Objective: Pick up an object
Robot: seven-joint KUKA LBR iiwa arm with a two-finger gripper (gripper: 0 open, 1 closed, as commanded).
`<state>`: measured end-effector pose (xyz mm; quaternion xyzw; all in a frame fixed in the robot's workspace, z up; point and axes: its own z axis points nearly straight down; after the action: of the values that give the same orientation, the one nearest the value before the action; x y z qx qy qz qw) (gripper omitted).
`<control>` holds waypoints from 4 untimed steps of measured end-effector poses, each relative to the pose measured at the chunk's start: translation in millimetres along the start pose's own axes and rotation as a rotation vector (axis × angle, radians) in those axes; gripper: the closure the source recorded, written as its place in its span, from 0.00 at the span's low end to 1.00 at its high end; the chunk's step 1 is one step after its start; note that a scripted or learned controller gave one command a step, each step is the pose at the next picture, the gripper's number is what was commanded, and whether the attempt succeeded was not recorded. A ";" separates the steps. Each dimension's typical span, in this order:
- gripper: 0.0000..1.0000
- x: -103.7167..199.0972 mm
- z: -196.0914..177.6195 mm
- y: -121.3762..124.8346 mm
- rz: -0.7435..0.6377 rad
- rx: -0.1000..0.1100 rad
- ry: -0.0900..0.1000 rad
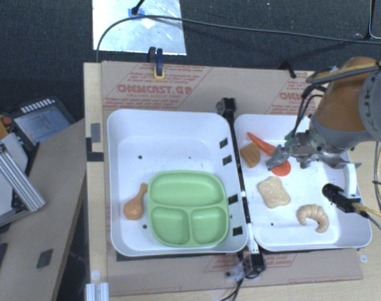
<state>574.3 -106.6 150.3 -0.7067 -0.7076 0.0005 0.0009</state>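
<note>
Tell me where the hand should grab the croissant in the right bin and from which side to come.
Grip the croissant across its thick middle, coming straight down from above. It lies flat on the right bin floor, curved with thin tapering ends that would likely slip, while the middle is the fullest part. It sits apart from the bread piece, so there looks to be finger room on both sides.

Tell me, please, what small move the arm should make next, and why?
Probably a short descent onto the carrot: the gripper hovers at its lower end in the right bin, beside the bread slice, and nothing visibly sits between its fingers.
</note>
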 end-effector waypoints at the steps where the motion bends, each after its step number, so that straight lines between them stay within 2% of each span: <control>1: 0.00 9.3 54.9 -4.8 0.001 0.001 0.001; 2: 1.00 8.3 41.4 -3.2 0.001 -0.004 -0.001; 3: 1.00 8.4 -13.8 -12.0 0.001 -0.008 -0.002; 4: 1.00 8.0 -61.1 -10.3 -0.002 -0.009 -0.002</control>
<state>564.1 -98.6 211.4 -0.7058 -0.7084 -0.0020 -0.0028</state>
